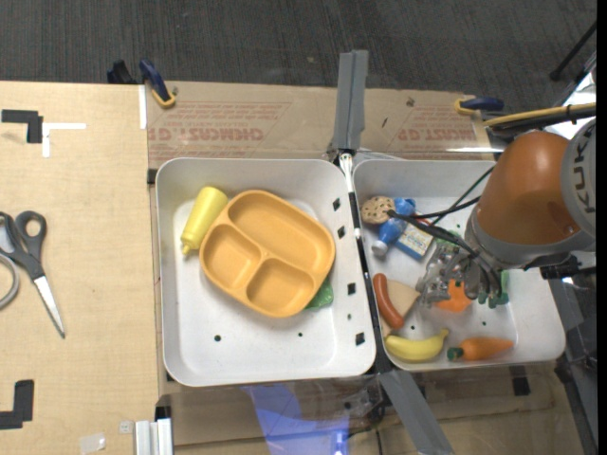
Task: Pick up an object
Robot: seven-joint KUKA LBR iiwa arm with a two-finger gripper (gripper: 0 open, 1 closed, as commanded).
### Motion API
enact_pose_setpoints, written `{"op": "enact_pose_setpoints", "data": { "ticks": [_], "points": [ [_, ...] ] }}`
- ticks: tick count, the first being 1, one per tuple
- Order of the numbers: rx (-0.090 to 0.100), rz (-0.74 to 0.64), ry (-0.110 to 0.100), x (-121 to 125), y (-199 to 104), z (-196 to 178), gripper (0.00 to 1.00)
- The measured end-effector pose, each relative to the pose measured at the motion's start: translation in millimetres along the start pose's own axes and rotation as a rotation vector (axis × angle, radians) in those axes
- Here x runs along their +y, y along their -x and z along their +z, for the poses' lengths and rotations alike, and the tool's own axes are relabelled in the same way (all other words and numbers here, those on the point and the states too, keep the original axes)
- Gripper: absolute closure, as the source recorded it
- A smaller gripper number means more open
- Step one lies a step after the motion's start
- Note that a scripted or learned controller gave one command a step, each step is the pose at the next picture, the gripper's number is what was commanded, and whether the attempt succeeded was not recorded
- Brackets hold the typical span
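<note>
The setting reads as a robotics lab or test workshop rather than a home. A plywood bench (76, 254) fills the left of the frame, marked with black tape corners (23, 124) and a strip of white tape — the kind of registration marks used for positioning. A pair of scissors (36, 263) lies at the left edge. Two white bins (256, 363) sit side by side at centre and right, backed by flattened cardboard (247, 126) held with blue clamps (156, 81). Dark carpet (285, 17) runs along the top. An industrial arm (531, 197) with loose cabling enters at the right — plainly experimental equipment.
</note>
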State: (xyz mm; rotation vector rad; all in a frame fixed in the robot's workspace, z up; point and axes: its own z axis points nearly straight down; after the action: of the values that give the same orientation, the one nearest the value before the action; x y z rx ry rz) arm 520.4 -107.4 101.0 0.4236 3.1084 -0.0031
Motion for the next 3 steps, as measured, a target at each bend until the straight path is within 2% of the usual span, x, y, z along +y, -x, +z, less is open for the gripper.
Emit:
{"op": "enact_pose_setpoints", "data": {
  "ticks": [1,2,3],
  "points": [
    [0.004,-0.017,0.001,-5,-42,-33,1.00],
    [0.001,0.035,0.002,65,-27,-130,1.00],
    [0.005,0.357,-0.001,17,-4,-90,1.00]
  ]
}}
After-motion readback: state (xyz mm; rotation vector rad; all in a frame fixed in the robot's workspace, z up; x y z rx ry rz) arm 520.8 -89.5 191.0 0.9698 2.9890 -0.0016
